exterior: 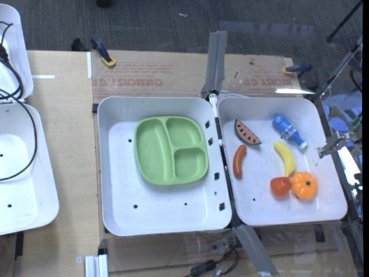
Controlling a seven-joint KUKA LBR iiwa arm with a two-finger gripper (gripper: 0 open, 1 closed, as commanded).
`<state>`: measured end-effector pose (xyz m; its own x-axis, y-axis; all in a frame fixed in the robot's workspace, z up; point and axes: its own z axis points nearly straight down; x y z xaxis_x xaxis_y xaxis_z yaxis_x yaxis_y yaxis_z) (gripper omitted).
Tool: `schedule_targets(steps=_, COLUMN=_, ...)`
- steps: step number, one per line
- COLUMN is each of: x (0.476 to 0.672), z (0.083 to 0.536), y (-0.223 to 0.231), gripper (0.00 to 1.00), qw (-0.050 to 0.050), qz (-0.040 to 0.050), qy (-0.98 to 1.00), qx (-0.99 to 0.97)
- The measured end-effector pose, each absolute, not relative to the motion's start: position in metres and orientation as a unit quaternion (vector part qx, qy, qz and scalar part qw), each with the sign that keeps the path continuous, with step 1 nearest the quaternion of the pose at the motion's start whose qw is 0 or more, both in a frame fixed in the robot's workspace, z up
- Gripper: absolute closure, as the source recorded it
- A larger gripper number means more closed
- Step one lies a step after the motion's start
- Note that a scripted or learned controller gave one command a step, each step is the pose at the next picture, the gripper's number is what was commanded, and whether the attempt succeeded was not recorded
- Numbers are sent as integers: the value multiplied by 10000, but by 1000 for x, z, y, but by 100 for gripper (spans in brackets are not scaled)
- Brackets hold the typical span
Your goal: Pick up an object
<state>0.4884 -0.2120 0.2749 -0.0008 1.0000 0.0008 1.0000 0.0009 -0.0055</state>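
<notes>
Since the task names no particular object, I treat all six toys in the right bin [259, 198] as candidates. The state of the pincer: I cannot tell from this view whether it is apart or together.

Risks, as I judge them:
- The tomato [281, 186] and the small orange pumpkin [304, 185] touch each other near the bin's front right. A descent on either could catch the neighbour, push both aside, or close on the seam between them and lift nothing.
- The banana [285, 157] lies just behind that pair, its lower tip close to them. It is curved and smooth, so it could roll or slip out if the grip lands off its middle.
- The blue bottle [287, 131] lies on its side, tilted, near the back right. It is round and likely to roll away.
- The red sausage [238, 161] lies near the wall shared with the left bin [121, 195]; a grasp there risks striking that wall.
- The green divided plate [171, 150] in the left bin is wide, flat and low. I judge it a poor target.

Best-looking target: the watermelon slice [247, 133], red with dark seeds and a green rind. It sits at the back left of the right bin, apart from the rest, but it looks thin and flat.
</notes>
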Motion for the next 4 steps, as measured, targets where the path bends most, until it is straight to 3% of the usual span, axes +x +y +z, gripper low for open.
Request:
schedule_targets(steps=1, x=479, z=117, y=-199, gripper=0, qw=-4, qz=0, qy=-7357, qx=-6773)
schedule_targets(steps=2, x=521, z=91, y=-188, gripper=0, qw=7, qz=7, qy=-7292, qx=-6843)
schedule_targets(steps=3, x=521, z=100, y=-189, gripper=100, qw=6, qz=8, qy=-7283, qx=-6853)
schedule_targets(steps=4, x=521, z=99, y=-189, gripper=0, qw=7, qz=9, qy=-7283, qx=-6853)
